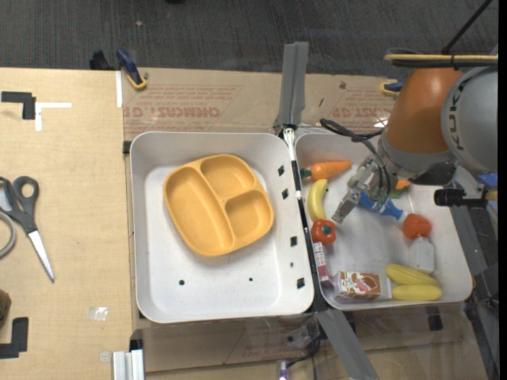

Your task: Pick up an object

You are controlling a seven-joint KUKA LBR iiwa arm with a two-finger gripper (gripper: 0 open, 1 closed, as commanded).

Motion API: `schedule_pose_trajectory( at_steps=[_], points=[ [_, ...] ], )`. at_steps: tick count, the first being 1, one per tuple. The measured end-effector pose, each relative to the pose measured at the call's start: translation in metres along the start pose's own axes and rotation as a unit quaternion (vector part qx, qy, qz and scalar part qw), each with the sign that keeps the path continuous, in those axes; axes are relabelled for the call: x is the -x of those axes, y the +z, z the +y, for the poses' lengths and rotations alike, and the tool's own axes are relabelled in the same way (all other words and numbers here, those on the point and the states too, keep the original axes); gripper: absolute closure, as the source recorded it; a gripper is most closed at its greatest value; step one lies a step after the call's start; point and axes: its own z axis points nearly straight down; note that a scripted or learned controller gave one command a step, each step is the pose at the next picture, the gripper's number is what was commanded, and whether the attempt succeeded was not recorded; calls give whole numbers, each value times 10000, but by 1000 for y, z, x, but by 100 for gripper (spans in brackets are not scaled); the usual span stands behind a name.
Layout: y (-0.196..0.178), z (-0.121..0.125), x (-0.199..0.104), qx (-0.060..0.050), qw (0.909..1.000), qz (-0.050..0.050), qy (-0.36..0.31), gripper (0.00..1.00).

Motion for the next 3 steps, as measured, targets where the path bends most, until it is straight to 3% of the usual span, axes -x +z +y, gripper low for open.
schedule_pose_trajectory(
  at_steps=[1,2,3],
  points=[
    [0,29,16,-5,9965,-10,835,0],
    [0,5,-11,0,9868,-1,1617,0],
    [0,9,7,-3,9734,-11,2293,0]
  ],
)
